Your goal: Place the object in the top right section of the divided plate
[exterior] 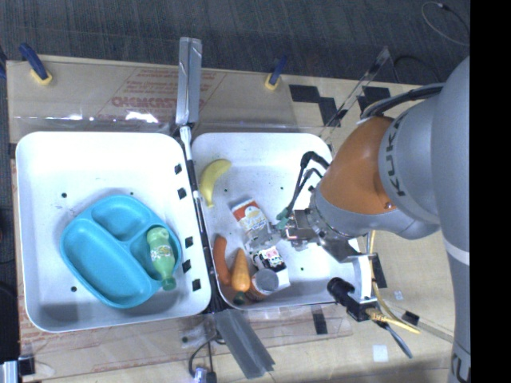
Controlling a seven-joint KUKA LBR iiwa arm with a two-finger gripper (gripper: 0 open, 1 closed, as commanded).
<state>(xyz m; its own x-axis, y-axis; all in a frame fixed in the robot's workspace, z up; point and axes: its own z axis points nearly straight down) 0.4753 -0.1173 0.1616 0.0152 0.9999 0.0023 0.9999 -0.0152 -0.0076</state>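
Note:
A blue divided plate (94,263) lies in the left bin (48,174). A green bottle (162,255) lies in the plate's section nearest the bin divider, its cap pointing toward the front edge. My gripper (281,228) hangs low over the right bin (271,154), beside a small orange-and-white carton (250,217) and just above a small black-and-white pack (270,258). Nothing can be seen held in it. The arm's orange band and grey wrist cover the right part of that bin.
The right bin also holds a yellow banana (211,179) near the divider, two orange carrots (239,270) at the front and a small round can (267,281). A metal divider bar (188,94) stands between the bins. Cables trail at the right.

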